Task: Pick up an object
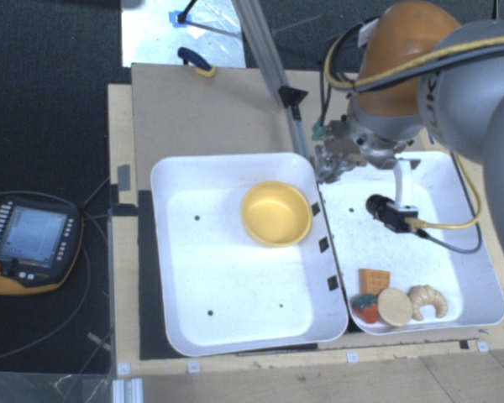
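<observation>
Round, smooth yellow bowl (275,213) sits in the left bin (185,309). End effector (329,168) hovers at the right bin's (475,267) far-left corner; grip state cannot be told.

Two shallow white bins sit side by side on the bench (143,116). The left bin (235,309) holds a yellow bowl (275,213), upright near its upper right corner. In the right bin (470,267), at the near edge, lie a square cracker (374,280), a round biscuit (395,306), a croissant (428,300) and a small red-and-green piece (367,308), clustered together. The grey arm (470,82) with its orange band (407,44) hangs over the right bin's far left corner. A teach pendant (29,242) rests on the dark floor at left.
</observation>
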Motion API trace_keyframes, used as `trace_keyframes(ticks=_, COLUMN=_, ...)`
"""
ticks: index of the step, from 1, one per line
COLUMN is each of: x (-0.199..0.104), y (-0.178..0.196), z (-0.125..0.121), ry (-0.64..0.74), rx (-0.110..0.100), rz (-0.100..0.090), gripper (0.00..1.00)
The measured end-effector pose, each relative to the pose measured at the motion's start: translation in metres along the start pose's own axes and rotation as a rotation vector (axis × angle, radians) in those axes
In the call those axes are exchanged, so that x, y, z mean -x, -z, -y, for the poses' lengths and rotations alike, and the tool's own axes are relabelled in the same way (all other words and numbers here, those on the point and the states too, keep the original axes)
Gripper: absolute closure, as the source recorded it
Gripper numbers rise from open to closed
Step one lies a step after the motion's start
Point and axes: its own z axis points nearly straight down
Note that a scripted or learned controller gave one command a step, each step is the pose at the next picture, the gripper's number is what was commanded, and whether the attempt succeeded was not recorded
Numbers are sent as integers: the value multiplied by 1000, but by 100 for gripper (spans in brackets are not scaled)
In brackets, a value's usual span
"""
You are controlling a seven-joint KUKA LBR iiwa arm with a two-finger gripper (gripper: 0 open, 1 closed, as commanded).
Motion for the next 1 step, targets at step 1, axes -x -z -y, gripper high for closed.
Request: trace_keyframes(ticks=1, x=-49, y=-13, z=12, ry=-1, rx=0, rz=0, gripper=100)
